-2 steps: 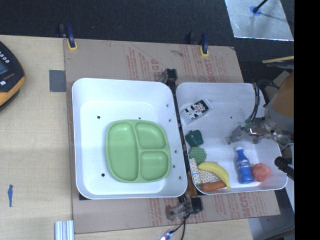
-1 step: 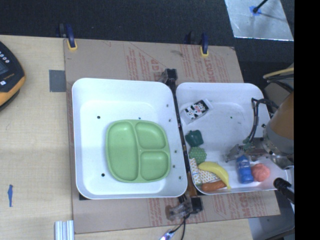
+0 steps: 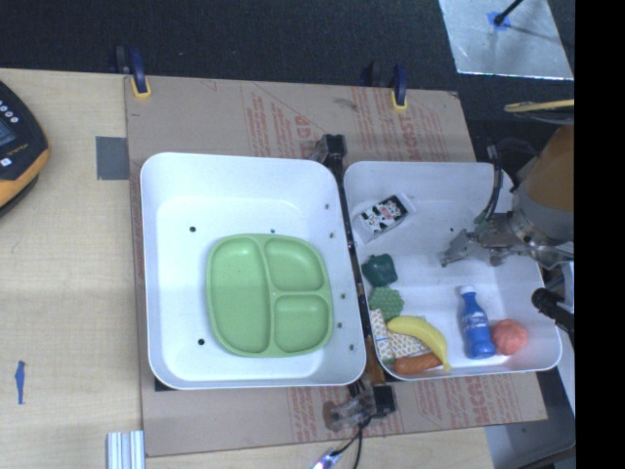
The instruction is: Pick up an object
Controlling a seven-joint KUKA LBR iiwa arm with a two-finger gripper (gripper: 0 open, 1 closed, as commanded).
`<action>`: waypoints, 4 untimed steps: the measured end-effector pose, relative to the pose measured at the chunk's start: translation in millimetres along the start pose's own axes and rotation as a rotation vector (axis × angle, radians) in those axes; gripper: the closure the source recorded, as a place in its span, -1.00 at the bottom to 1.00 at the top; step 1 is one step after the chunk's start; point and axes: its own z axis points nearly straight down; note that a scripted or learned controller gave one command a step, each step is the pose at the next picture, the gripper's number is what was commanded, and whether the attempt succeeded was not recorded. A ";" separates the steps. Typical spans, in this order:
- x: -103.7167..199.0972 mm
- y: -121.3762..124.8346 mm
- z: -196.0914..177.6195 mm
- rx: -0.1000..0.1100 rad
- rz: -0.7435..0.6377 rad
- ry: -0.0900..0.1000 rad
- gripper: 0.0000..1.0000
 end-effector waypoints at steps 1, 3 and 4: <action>0.2 -69.3 0.9 0.003 0.000 0.001 -1.00; 6.7 -76.4 1.3 0.004 -0.001 0.001 -1.00; 23.8 -8.7 0.2 0.000 -0.001 0.001 -1.00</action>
